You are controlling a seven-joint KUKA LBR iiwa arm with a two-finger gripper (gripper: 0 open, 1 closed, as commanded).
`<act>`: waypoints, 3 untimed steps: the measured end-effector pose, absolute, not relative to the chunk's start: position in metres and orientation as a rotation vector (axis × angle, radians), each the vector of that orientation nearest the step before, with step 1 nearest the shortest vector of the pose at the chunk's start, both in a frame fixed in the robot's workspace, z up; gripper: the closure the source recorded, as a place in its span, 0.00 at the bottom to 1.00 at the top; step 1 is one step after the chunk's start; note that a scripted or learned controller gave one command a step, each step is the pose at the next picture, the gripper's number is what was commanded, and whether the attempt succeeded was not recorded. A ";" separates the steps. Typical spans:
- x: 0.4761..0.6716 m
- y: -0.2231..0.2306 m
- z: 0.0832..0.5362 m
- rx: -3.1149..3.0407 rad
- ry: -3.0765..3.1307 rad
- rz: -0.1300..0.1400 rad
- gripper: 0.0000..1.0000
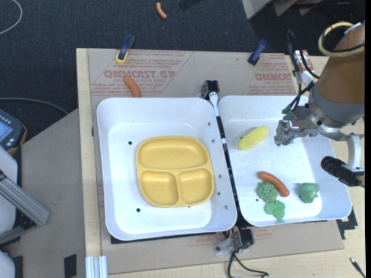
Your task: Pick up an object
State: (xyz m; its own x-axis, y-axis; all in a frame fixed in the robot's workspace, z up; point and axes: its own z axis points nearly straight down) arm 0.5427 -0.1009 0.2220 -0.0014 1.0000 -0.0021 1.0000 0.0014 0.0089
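Observation:
In the right bin [324, 213] lie a yellow corn cob [253, 137], an orange sausage [273, 182], a green broccoli piece [270, 199] and a smaller green vegetable [308, 191]. My gripper [285, 135] hangs over the upper part of this bin, a little to the right of the corn cob and apart from it. No object shows between its tips.
The left bin [116, 172] holds a yellow divided plate [174, 169]. An orange sausage [132, 86] lies on the cardboard behind the left bin, and another [161, 10] lies on the dark floor. Clamps [123, 51] grip the board's back edge.

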 end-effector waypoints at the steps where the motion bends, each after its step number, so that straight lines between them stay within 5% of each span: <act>1: 0.543 -0.101 0.225 2.218 2.220 0.003 1.00; 3: 0.525 0.009 0.240 2.217 2.232 0.001 1.00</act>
